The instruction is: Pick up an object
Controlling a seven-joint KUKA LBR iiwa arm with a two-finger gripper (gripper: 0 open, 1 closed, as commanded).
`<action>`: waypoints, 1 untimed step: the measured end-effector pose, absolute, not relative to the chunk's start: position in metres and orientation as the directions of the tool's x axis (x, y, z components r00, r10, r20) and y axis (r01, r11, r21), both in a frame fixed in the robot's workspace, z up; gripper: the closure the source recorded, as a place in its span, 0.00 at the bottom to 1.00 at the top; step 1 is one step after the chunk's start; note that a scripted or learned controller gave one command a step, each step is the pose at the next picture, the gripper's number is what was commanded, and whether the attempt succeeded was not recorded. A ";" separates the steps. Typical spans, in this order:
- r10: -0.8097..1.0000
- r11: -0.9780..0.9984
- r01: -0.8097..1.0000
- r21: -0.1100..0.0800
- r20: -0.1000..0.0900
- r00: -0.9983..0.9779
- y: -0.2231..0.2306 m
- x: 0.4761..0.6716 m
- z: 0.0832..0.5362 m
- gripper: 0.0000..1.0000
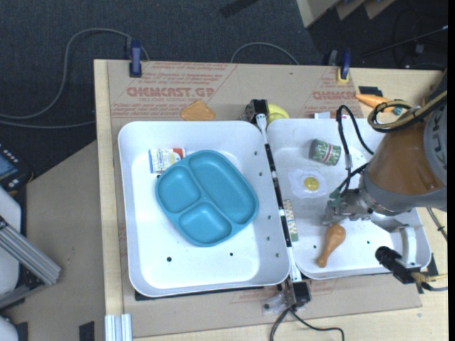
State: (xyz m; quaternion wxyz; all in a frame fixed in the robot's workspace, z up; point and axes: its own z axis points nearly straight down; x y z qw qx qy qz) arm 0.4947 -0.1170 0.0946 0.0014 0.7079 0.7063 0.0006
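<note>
The likeliest target, a tan toy drumstick (331, 243), lies in the lower part of the right bin (355, 263), tilted with its thin end toward the bottom left and its thick end just below the jaws (340, 210). How far the jaws are parted cannot be told, since they are hidden under the wrist, and nothing is seen held between them. To do this step well, the descent would best be centred over the thick end of the drumstick, with the closing direction set across its long axis, so that the piece is not pushed aside (its rounded shape would probably let it roll). Further up in the same bin a small yellow disc (311, 184) rests near the middle, and a green can (325, 151) lies on its side toward the upper centre right of the frame. The left bin (142, 212) carries a blue divided tray (206, 196) and, at its upper left, a small carton (166, 158). Beyond the bins, on the desk (178, 87), an orange piece (197, 110) and a yellow object (277, 112) are seen near the upper centre.
</note>
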 end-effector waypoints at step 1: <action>1.000 -0.002 1.000 0.002 -0.001 0.002 -0.117 0.494 0.094 0.00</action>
